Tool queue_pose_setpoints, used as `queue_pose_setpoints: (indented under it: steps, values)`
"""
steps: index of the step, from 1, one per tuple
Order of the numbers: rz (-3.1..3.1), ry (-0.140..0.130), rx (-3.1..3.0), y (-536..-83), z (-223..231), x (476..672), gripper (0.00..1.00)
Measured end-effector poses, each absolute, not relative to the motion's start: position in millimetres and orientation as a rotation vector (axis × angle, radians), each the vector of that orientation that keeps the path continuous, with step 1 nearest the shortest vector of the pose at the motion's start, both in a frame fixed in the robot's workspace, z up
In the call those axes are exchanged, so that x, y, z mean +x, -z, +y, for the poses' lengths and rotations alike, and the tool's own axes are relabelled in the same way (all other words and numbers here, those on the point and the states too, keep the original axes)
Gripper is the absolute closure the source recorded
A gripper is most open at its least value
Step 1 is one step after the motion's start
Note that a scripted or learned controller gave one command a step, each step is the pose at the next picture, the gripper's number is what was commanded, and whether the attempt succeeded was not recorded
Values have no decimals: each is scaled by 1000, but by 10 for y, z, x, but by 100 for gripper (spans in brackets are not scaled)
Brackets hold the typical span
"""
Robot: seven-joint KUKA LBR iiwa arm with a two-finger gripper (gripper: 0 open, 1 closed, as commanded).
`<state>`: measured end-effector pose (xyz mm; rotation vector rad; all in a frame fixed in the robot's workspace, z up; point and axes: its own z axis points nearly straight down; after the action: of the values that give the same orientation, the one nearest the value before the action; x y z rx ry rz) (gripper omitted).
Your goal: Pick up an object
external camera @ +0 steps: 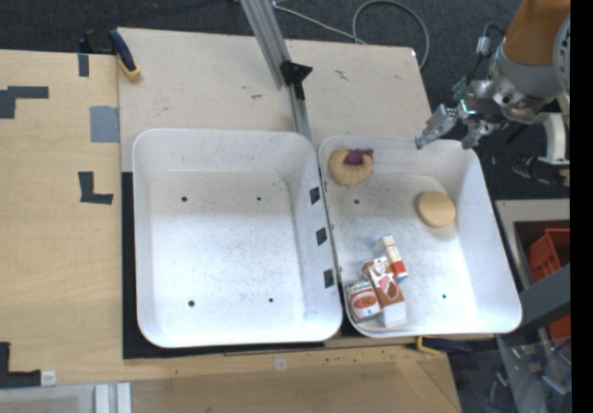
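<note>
White plastic bins, two, lie side by side across the middle of the frame. The left bin (pixel 222 235), the larger in the picture, shows bare speckled floor. The right bin (pixel 482 244) holds all the candidate objects. The grey-and-orange arm (pixel 536 27) enters at the upper right; its gripper (pixel 448 126) hangs over the bin's upper right corner, the fingers spread and pinching nothing.

Contents of the right bin, largest first:
- A cluster of small printed cartons (pixel 378 283), lower centre of that bin, lying touching one another. Probably light and stiff, with flat faces; the crowding leaves little room for a finger beside any one box.
- A tan round bun (pixel 435 208), right of the bin's centre, well apart from the rest. Probably light, soft or foam-like, not slippery; a grasp across its widest part, from above, looks simplest.
- A tan pastry with purple filling (pixel 351 164), upper left corner of that bin, near the wall. Probably light and yielding; the wall limits the approach on that side.

The bun, nearest the gripper and free all round, is the likeliest target.
</note>
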<state>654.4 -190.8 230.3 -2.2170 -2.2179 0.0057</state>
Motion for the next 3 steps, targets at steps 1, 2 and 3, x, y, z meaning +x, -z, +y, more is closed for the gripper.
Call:
queue_pose_setpoints:
  steps: [1, 2, 3]
  values:
    - [-2224, -3, -2219, -2339, -1909, 6554, 0]
    - [-2219, -7, -2218, -1881, -1961, 6521, 0]
    - [-2219, -8, -2215, -1297, -1856, 6513, 0]
